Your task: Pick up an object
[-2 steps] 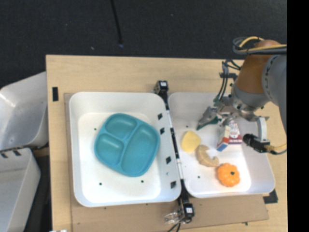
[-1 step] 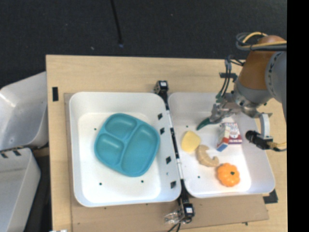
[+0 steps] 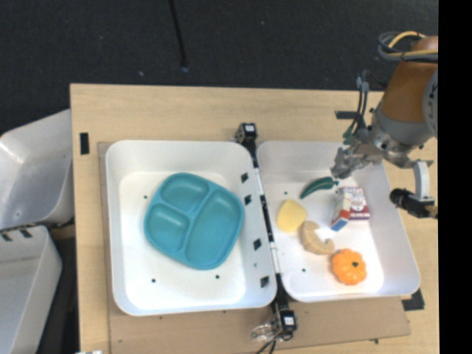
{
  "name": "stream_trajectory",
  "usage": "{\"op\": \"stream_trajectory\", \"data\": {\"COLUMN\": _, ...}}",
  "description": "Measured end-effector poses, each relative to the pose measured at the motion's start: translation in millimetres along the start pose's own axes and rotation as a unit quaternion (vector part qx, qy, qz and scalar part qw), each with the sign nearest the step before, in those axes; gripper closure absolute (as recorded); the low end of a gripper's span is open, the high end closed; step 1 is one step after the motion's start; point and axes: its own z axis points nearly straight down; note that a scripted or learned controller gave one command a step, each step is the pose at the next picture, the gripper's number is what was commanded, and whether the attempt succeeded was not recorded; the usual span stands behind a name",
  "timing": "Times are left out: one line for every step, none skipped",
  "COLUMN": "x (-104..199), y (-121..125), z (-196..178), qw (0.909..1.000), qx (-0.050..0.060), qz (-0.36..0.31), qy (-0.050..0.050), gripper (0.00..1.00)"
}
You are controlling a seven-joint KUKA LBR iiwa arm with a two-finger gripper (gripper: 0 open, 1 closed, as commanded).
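Note:
My gripper (image 3: 344, 169) hangs over the back of the right bin (image 3: 391, 271), just right of a green curved piece (image 3: 317, 186). A small white and red carton (image 3: 349, 206) lies directly in front of the gripper. Further forward are a yellow block (image 3: 291, 215), a beige curved piece (image 3: 316, 239) and an orange pumpkin-like toy (image 3: 348, 265). Nothing shows between the fingers.
The left bin (image 3: 125, 286) holds a blue divided plate (image 3: 194, 220). A raised divider with black clips (image 3: 259, 220) separates the two bins. The arm's orange band (image 3: 409, 87) rises at the right edge. A white shape (image 3: 33, 175) sits off the bench's left side.

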Motion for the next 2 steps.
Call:
{"op": "stream_trajectory", "data": {"x": -2.0, "y": 1.5, "z": -54.6, "qw": 1.0000, "qx": -0.001, "qz": -0.003, "qy": 0.000, "gripper": 1.00}}
{"op": "stream_trajectory", "data": {"x": 48.9, "y": -7.4, "z": -47.0, "qw": 1.0000, "qx": 0.003, "qz": -0.005, "qy": 0.001, "gripper": 1.00}}
